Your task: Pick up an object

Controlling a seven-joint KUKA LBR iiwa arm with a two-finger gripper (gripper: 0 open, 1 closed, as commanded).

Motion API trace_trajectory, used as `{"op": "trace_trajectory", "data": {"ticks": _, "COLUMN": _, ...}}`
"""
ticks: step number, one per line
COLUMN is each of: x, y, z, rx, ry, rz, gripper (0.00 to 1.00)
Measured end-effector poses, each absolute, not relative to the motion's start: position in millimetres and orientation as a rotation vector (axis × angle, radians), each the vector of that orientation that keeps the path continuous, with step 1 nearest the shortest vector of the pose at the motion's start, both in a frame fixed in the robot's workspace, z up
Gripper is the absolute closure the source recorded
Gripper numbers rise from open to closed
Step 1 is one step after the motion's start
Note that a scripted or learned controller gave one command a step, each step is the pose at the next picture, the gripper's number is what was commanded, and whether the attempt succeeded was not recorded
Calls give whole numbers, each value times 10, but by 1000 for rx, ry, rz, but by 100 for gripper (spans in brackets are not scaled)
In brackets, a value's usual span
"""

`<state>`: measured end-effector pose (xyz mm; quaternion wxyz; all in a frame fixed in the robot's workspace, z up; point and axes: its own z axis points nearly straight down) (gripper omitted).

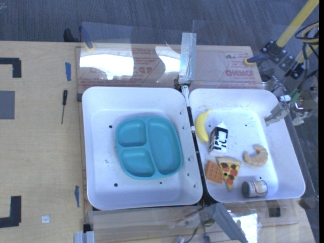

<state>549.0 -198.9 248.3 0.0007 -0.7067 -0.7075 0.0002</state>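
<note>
Croissant [255,156] lies in the right bin [283,178], near the tool [277,116]

At the frame's right edge we see little of the robot. Its gripper [280,111] is pale grey metal, thin and angular, with bright glints along its edges. Behind it sits a darker housing [298,105], grey and black (too blurred for us to make out screws or markings). Thin dark cables [306,83] loop around that part. A yellow bar [301,15] with a black clamp rises above; we cannot tell whether it belongs to the arm.
</note>
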Motion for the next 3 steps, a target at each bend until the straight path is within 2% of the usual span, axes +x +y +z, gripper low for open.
{"op": "trace_trajectory", "data": {"ticks": 1, "x": 5917, "y": -1120, "z": 1279, "rx": -2215, "ry": -2229, "rz": -5, "gripper": 0}}
{"op": "trace_trajectory", "data": {"ticks": 2, "x": 6091, "y": -986, "z": 1017, "rx": -2225, "ry": -2228, "rz": -7, "gripper": 0}}
{"op": "trace_trajectory", "data": {"ticks": 3, "x": 6084, "y": -975, "z": 1091, "rx": -2222, "ry": -2227, "rz": -5, "gripper": 100}}
